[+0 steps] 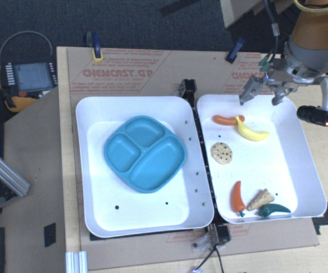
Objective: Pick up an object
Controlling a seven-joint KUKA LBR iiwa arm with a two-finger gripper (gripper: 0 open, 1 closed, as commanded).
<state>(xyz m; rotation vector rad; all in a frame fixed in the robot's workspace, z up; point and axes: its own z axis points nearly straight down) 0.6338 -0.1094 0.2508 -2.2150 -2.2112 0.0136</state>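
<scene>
Tabletop with two white bins — right bin [307,152] holds small food items. Gripper [262,94], released and empty, hovers above the far rim. The curved banana [252,131] touches the sausage [226,119] — a descent there risks slipping off or nudging both.

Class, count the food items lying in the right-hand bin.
6: sausage and banana at the far end, cookie mid-left, red pepper, tan wedge and green pepper nearest.

Fixed overhead slant over both bins [90,152]

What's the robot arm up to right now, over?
Gripper open, holding nothing, poised over right bin's far edge. Banana and hot dog lie nearest below it, untouched. Nothing blocking the drop.
</scene>
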